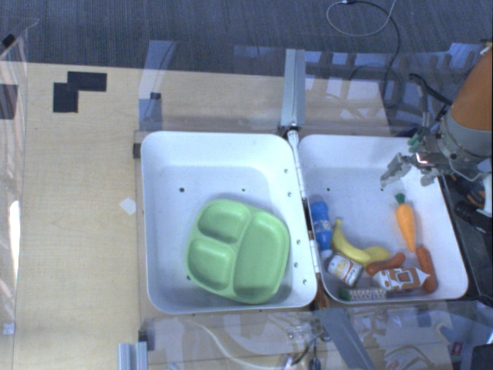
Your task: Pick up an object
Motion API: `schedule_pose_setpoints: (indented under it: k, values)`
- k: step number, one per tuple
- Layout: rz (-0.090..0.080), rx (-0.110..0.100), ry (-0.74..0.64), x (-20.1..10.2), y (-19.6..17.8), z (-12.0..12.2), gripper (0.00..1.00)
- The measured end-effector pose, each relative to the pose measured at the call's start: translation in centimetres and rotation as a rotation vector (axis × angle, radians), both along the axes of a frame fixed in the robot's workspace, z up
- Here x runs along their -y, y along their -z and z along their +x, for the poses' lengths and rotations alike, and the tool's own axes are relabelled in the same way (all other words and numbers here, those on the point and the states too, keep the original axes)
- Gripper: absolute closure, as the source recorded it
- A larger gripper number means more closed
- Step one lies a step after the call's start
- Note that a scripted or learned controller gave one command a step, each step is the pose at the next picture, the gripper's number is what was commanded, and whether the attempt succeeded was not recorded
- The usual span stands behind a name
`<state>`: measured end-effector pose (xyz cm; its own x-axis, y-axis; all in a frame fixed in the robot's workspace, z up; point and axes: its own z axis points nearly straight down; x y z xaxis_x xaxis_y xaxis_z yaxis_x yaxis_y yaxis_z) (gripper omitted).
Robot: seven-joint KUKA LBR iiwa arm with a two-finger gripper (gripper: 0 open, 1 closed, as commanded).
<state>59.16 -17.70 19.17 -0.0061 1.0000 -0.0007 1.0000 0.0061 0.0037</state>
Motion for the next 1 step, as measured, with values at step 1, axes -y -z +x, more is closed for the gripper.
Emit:
schedule_pose_setpoints:
  k: [1]
  values:
    - [-0.001,0.010,-0.023,-2.64,10.18,-3.98,0.00]
